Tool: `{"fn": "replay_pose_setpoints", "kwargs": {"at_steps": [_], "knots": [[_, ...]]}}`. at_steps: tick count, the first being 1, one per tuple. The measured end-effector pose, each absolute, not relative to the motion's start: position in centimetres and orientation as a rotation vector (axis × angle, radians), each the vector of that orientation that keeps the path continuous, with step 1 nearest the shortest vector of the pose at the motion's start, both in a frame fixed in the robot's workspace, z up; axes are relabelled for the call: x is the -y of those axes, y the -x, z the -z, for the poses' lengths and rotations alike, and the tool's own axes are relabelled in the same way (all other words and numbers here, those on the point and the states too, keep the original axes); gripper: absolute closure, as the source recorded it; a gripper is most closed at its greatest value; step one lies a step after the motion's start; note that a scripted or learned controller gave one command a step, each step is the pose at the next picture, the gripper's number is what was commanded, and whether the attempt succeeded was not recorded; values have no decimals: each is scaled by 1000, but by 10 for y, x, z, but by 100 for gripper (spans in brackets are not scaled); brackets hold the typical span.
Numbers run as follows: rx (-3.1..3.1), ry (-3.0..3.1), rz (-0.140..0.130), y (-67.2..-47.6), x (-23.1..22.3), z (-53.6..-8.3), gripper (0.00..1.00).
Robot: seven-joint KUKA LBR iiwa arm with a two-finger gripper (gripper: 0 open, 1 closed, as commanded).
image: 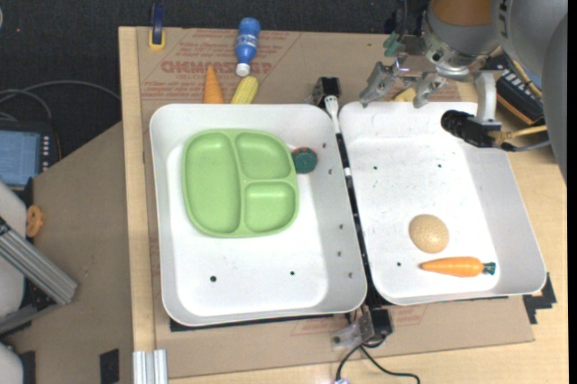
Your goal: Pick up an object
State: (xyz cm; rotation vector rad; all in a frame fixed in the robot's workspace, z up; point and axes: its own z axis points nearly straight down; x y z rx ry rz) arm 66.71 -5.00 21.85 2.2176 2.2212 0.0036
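My gripper (400, 90) hangs over the far rim of the right bin (505, 193), its two fingers (374, 90) spread open with no object held between them. A small yellowish bit (407, 94) shows at the rim just behind the fingers; I cannot tell what it is. In the right bin's near part lie a tan round lump (429, 233) and an orange carrot (455, 267) with a green tip, well away from the gripper. The left bin (171, 247) holds a green divided plate (241, 182) and a small dark green object (305, 160).
On the cardboard behind the left bin lie a blue and white bottle (246, 44), an orange cone-shaped piece (212, 86) and a yellow corn piece (244, 89). A black fitting (469, 126) juts over the right bin's far right corner. Cables hang behind the arm.
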Motion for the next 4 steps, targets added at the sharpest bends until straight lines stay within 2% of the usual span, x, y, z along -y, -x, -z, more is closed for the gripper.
{"fn": "replay_pose_setpoints", "kwargs": {"at_steps": [1,2,3,4], "knots": [[-2232,-2215,-4,-667,-22,-216,0],[-2212,-2218,-10,-668,15,-298,0],[-2229,-2227,13,-664,0,-186,0],[-2221,-2225,4,-666,18,-184,0]]}}
